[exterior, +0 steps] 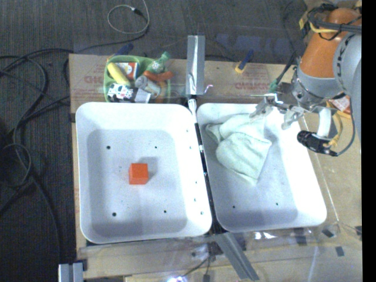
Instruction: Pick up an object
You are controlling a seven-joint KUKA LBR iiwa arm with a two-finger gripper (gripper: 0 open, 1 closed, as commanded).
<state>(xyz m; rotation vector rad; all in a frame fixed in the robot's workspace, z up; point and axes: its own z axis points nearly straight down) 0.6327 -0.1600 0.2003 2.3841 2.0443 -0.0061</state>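
Observation:
An orange cube (138, 173) lies near the middle of the left bin (94, 134). A crumpled pale green cloth (242, 145) lies in the back half of the right bin (294, 198). My gripper (276, 113) hangs over the right bin's back edge, just right of the cloth's upper corner. Its fingers (262, 107) are spread open and nothing sits between them. The left finger is close to the cloth's edge; I cannot tell whether it touches. The grey and orange arm (323, 51) comes in from the upper right.
A green basket (136, 78) of small items stands behind the left bin. A metal post (195, 63) rises between the bins at the back. Cables (126, 10) lie on the dark floor beyond the bench.

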